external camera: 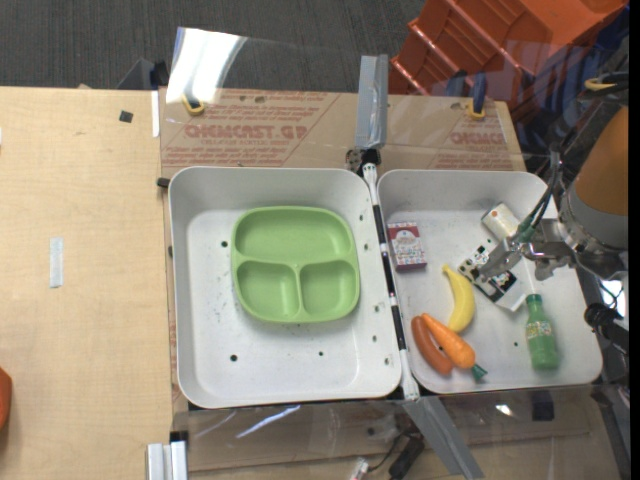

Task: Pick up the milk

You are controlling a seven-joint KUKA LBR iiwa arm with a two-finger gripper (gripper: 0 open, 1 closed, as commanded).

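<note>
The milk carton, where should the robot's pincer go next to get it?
Probably left across the right bin. The pincer hangs beside the banana, while the small red-and-white milk carton sits untouched near the bin's left wall.

The two bins (190, 268) are white. In the left bin lies a light green plate (296, 264). In the right bin, the milk (406, 246) is a little red and white carton near the bin's left edge. The banana (461, 299) is yellow. The carrot (447, 341) is orange with a green tip. The bottle (541, 333) near the right edge is green with a white cap. The gripper (487, 268) is black and white. The counter (70, 268) is pale wood colour, with brown cardboard (300, 128) bearing red letters.
</note>
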